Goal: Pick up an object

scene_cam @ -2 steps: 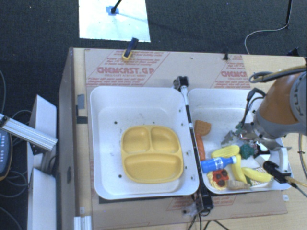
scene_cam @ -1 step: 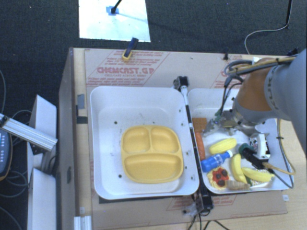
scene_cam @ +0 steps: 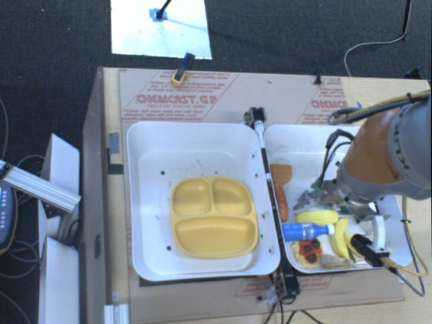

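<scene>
Toys crowd the right bin [scene_cam: 297, 140]: nearest its front wall, a yellow banana [scene_cam: 339, 238] and blue bottle [scene_cam: 305, 231], the orange carrot [scene_cam: 281, 204] behind. Over them hangs the pincer [scene_cam: 322, 196]; whether it grips anything cannot be told. Beside this bin, a yellow divided plate [scene_cam: 214, 216] fills the left bin [scene_cam: 148, 181].

Grey, rounded arm [scene_cam: 412, 147] with a broad orange band, black cables looping beside its silver-grey wrist.

glossy yellow plastic tray [scene_cam: 214, 216], smooth white bins [scene_cam: 196, 140]
</scene>
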`<state>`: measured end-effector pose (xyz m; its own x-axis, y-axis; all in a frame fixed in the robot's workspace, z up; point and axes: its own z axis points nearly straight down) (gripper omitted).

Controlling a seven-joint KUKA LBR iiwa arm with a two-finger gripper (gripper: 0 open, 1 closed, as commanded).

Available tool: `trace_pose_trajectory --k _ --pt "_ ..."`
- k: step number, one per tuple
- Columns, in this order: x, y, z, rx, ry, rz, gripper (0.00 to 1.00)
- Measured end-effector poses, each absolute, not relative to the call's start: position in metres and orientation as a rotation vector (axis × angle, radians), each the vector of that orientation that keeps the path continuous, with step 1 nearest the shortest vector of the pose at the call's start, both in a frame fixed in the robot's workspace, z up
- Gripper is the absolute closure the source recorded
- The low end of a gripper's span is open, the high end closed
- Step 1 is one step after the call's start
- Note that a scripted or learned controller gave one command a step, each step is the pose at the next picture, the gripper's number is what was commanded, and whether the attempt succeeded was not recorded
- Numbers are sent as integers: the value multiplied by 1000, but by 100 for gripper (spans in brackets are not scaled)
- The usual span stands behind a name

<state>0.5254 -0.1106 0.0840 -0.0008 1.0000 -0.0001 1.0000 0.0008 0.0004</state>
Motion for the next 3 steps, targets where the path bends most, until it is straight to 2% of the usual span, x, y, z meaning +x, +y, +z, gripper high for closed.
trace_pose_trajectory --k 1,2,3 --pt "625 -141 85 2215 2223 3 0" --pt "579 -207 85 2218 2221 -1 0" --pt "544 -165 90 2192 2213 26 0"
